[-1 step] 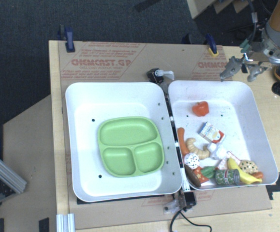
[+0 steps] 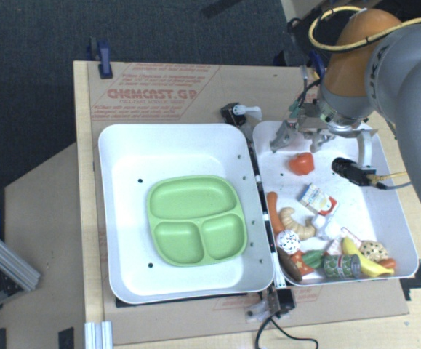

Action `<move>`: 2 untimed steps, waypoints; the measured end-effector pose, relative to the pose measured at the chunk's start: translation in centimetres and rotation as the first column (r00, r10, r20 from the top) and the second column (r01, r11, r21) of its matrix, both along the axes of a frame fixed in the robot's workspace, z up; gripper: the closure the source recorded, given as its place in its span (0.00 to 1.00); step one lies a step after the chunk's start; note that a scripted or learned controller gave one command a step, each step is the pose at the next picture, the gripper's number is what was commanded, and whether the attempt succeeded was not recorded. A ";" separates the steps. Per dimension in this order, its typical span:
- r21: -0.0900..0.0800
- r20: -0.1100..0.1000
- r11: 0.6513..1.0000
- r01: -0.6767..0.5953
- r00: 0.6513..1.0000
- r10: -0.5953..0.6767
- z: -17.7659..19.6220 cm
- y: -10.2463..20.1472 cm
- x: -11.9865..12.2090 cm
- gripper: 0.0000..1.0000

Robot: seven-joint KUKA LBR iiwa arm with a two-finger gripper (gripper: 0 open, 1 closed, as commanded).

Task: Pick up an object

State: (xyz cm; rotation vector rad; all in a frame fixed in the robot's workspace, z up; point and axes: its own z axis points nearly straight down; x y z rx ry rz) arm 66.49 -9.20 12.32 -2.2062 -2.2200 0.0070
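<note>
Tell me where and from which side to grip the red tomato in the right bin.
Grip the tomato across its round middle, coming straight down from above. It sits alone on bare bin floor, apart from the toy pile nearer the camera, so both flanks look free. The gripper hovers just beyond it.

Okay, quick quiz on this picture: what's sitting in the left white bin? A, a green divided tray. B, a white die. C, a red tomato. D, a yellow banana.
A: the green divided tray lies in the left bin, while the red tomato, yellow banana and white die are all in the right bin.
</note>
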 end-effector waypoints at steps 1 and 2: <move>-0.004 0.005 1.000 0.008 1.000 -0.008 -4.1 -1.9 -2.9 0.00; -0.004 0.010 1.000 0.007 1.000 -0.007 -3.8 -1.9 -2.8 0.00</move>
